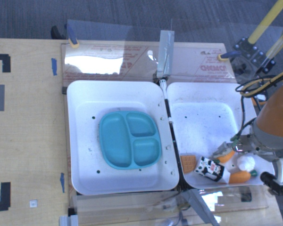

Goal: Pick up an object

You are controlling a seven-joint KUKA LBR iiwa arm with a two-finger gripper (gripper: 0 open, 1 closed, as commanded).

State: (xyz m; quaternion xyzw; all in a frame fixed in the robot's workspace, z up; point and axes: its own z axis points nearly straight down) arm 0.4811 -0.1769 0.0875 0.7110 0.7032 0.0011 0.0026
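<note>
A: State the position of the arm.

B: The arm enters from the right of the camera view, orange band uppermost, and stands over the near right corner of the right bin. The claw is low in that corner, among the small objects.

A: State the condition of the claw.

B: It cannot be determined. The claw parts are small and partly covered by the wrist. No object is seen between them.

A: List the objects in the right bin.

B: Five, all grouped along the near wall. A tan cracker lies furthest left. A black-and-white toy lies just beside it. A white ball sits to the right of the toy. An orange carrot lies against the near wall, just below the ball. A second orange piece lies directly at the claw; contact cannot be confirmed.

A: State the contents of the left bin.

B: The left bin holds one teal divided plate, flat and roughly central, with three compartments.
</note>
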